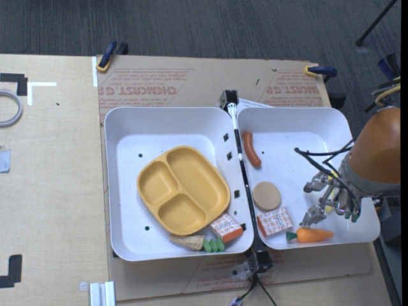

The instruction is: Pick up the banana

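Note:
My gripper (312, 203) hangs low over the right side of the right bin (331, 121). It stands open with nothing between its fingers, just above an orange carrot (311, 236) at the bin's front wall. A pale tan, elongated piece (188, 241), possibly the banana, lies at the front of the left bin (121, 171), far to the gripper's left. It rests beside a green item (215, 245) and below the yellow divided plate (183, 190).
The right bin also holds a sausage (251, 150), a round tan patty (267, 196) and a red-and-white carton (275, 222). A second carton with an orange piece (226, 228) sits at the left bin's front right. Black cables (319, 159) trail from the arm.

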Controlling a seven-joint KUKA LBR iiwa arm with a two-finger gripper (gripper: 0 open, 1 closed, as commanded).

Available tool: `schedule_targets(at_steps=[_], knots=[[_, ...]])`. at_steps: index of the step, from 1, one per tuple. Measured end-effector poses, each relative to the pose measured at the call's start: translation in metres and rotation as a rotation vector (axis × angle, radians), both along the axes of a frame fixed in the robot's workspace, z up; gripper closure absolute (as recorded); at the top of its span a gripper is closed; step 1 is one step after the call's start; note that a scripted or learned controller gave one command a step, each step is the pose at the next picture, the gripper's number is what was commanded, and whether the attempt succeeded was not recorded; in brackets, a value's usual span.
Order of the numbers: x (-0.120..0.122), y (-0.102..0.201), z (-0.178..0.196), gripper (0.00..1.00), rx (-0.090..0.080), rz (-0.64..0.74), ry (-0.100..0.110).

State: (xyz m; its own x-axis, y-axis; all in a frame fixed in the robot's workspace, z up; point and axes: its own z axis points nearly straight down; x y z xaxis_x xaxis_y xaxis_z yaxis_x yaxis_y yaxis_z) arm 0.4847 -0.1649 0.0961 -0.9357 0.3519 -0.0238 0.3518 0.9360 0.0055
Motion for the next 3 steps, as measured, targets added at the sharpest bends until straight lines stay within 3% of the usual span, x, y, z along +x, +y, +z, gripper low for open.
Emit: schedule_targets(at_steps=[1,2,3], knots=[[0.028,0.012,-0.003,0.0,-0.001,0.259,0.021],[0.033,-0.025,0.016,0.0,0.002,0.036,0.02],[0.035,-0.026,0.026,1.0,0.001,0.034,0.015]])
